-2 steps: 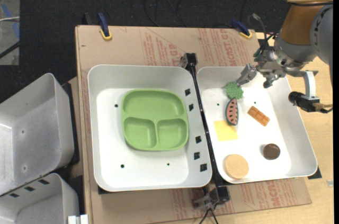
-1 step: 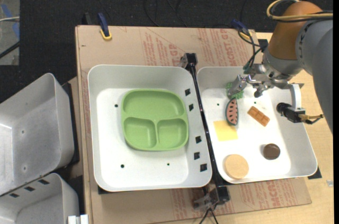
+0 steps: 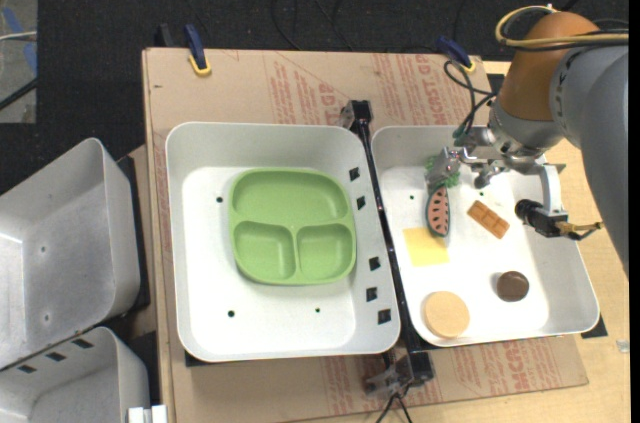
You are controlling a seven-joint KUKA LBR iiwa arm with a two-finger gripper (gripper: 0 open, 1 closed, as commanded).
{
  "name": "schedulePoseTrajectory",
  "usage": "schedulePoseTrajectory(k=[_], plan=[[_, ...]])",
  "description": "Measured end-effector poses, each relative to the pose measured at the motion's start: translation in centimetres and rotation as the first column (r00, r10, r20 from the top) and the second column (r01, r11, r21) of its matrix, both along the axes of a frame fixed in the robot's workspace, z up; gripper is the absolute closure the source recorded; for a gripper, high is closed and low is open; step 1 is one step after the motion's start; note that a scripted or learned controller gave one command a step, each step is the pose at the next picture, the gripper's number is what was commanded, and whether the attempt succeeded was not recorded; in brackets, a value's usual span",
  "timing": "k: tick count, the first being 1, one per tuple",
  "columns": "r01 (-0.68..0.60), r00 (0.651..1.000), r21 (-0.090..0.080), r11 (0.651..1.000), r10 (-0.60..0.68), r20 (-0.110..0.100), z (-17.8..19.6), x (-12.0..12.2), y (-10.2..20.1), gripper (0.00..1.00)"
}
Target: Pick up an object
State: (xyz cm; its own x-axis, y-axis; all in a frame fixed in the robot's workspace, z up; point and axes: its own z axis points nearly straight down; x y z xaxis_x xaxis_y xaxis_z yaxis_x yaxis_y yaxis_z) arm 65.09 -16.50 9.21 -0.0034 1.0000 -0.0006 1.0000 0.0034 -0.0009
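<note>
Camera view: right bin point(image 3: 570, 296) with toy food; green tray point(image 3: 293, 224) in left bin.
Hand point(image 3: 447, 169): seen at the right bin's 11 o'clock, above the watermelon slice point(image 3: 438, 212); its opening cannot be told, and nothing is seen held.
Handling: slice judged light, rigid, smooth; best gripped across its thin width.

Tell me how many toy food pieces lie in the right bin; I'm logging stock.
5: watermelon slice near the gripper, cracker right of it, yellow square below, brown disc and tan round in front. The arm may hide more.
</note>
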Motion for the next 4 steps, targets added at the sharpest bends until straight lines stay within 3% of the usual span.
schedulePoseTrajectory(k=[1,3,4], plan=[[-0.001,1.000,0.000,1.000,0.001,0.001,1.1,0.0,0.0,1.00],[0.002,1.000,-0.001,1.000,-0.002,0.008,12.1,-0.3,0.0,1.00],[0.000,1.000,-0.001,1.000,0.000,0.006,14.4,-0.2,0.0,1.00]])
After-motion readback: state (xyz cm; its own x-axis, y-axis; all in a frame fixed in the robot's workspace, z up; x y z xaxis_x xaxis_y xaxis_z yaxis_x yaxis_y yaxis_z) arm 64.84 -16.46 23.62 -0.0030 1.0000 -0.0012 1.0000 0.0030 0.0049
